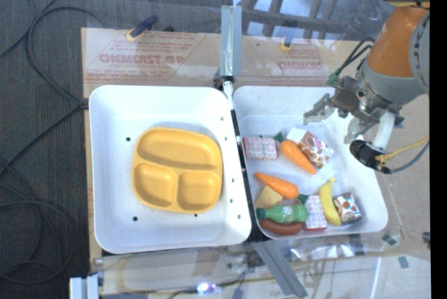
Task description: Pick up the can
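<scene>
You see the grey two-finger gripper (334, 111) above the right white bin's (380, 217) far side, fingers apart, holding nothing; yellow compartment tray (179, 170) sits left.

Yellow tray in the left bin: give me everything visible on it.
The yellow tray is a glossy, plastic-looking plate with rounded corners and three compartments: one long across its far side, two smaller on its near side. It lies flat, right way up, slightly rotated, near the middle of the left bin, on the bin floor. Nothing sits in it.
</scene>
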{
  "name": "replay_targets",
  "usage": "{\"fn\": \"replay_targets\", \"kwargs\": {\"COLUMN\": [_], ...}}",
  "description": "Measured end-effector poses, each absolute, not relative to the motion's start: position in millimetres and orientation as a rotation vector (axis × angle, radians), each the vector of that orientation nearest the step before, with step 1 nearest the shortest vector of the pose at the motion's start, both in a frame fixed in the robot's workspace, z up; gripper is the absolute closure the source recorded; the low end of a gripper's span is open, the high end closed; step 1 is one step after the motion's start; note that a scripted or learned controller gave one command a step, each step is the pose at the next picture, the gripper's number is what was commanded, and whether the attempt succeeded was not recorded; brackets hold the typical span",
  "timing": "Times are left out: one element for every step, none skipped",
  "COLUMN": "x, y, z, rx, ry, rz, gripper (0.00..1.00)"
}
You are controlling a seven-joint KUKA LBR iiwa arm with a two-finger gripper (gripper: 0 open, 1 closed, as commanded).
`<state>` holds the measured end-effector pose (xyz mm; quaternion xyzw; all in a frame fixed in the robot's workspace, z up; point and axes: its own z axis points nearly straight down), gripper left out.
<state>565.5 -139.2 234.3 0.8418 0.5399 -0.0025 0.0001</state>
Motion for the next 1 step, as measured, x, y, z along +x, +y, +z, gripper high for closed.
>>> {"fn": "replay_targets", "kwargs": {"x": [541.2], "y": [-135.1], "z": [255.3], "rx": [2.506], "ry": [1.894], "rz": [-0.007], "gripper": [0.00]}}
